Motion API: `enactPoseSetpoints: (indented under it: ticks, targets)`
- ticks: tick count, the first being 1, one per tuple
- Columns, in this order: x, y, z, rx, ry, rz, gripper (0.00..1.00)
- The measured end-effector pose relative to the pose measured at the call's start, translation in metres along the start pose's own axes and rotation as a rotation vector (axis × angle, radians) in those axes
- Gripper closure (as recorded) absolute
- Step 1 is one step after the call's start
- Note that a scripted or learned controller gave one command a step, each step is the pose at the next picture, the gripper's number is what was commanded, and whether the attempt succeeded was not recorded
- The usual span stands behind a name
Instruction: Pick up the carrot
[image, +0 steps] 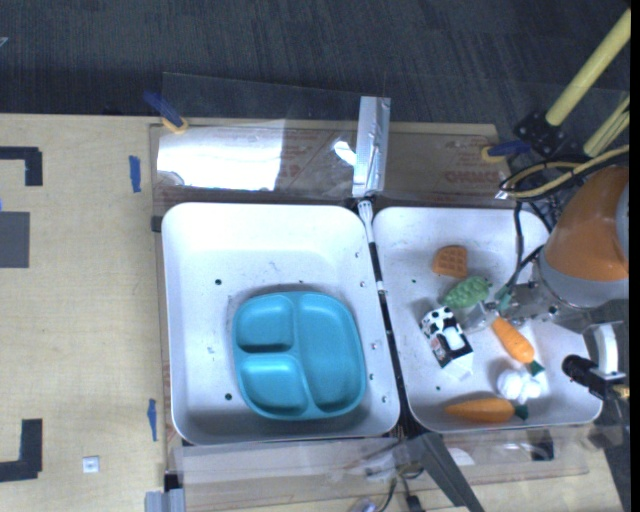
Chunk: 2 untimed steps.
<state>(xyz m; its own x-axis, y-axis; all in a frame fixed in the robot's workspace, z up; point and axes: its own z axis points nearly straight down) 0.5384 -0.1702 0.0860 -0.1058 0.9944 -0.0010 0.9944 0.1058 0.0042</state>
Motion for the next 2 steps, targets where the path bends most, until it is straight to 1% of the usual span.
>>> enactPoseSetpoints:
  ticks: [1,2]
  targets:
    - [0.000,0.001,-0.008,0.001,-0.001,0.000,1.00]
    - [0.079,0.023,-0.110,0.006,0.002,0.141,1.00]
